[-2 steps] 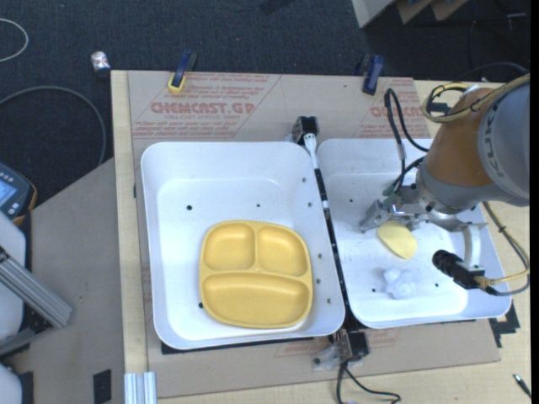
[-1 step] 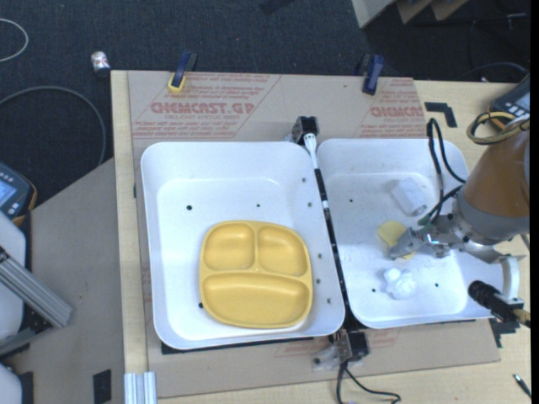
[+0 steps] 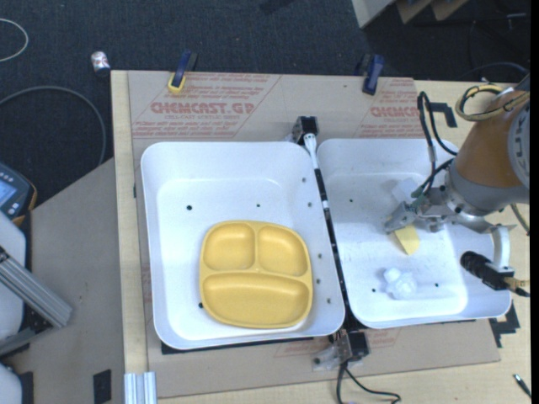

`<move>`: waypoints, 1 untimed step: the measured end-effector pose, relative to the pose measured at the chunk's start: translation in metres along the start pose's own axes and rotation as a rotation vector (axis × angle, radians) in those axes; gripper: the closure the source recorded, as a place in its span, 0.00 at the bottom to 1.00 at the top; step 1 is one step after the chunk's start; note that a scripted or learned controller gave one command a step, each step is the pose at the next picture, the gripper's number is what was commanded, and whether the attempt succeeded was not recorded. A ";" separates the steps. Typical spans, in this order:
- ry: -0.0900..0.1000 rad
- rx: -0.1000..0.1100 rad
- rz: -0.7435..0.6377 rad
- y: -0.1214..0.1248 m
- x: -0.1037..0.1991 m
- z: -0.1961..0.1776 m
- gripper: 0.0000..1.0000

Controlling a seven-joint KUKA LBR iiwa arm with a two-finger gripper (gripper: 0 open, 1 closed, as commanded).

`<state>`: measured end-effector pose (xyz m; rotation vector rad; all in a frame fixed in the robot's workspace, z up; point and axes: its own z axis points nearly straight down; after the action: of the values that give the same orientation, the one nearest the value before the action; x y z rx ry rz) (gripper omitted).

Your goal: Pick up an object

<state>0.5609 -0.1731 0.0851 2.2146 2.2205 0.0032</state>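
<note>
Small pale-yellow wedge-shaped block [image 3: 408,241] lies on the floor of the right shallow white bin [image 3: 362,301], near its middle. Metal two-finger gripper [image 3: 410,219] sits just above and touching the block's upper edge; cannot tell whether it has hold of anything. Small white knobbly plastic piece [image 3: 397,284] lies nearer the front wall, apart from the block. Yellow three-compartment plastic tray [image 3: 255,273] rests flat in the left shallow white bin [image 3: 168,183].

Dark carpet [image 3: 168,15] surrounds the brown paper-covered bench [image 3: 253,108].
</note>
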 end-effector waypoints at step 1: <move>-0.001 0.000 0.002 -0.001 0.000 -0.010 1.00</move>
<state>0.5594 -0.1734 0.0955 2.2164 2.2182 0.0025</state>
